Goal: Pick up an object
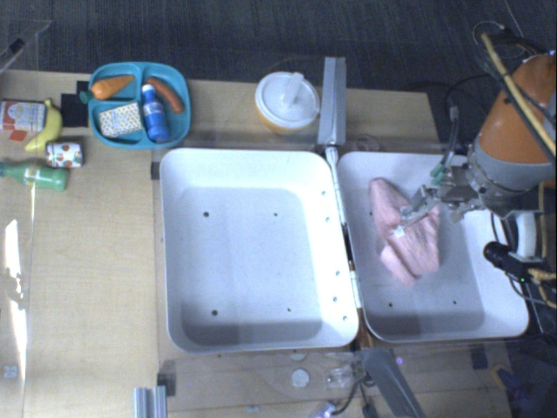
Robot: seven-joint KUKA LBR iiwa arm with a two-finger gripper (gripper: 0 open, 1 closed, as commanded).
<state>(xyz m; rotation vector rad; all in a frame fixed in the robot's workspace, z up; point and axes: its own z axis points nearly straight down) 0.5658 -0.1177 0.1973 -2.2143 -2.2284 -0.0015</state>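
Observation:
A crumpled pink cloth (402, 231) lies in the right white bin (487, 312), towards its left half. My gripper (421, 209) reaches in from the right and sits low over the cloth's upper right part, touching or nearly touching the fabric. The grey wrist and the orange band (518, 129) stand over the bin's right rim. The gripper's tip blends into the folds of the cloth, so its contact with the fabric is hard to read.
The left white bin (252, 251) sits beside the right one. Behind the bins are a white lidded cup (288, 100) and a blue tray of toy food (139, 104). A banana, a can and a green bottle (35, 176) lie at the far left.

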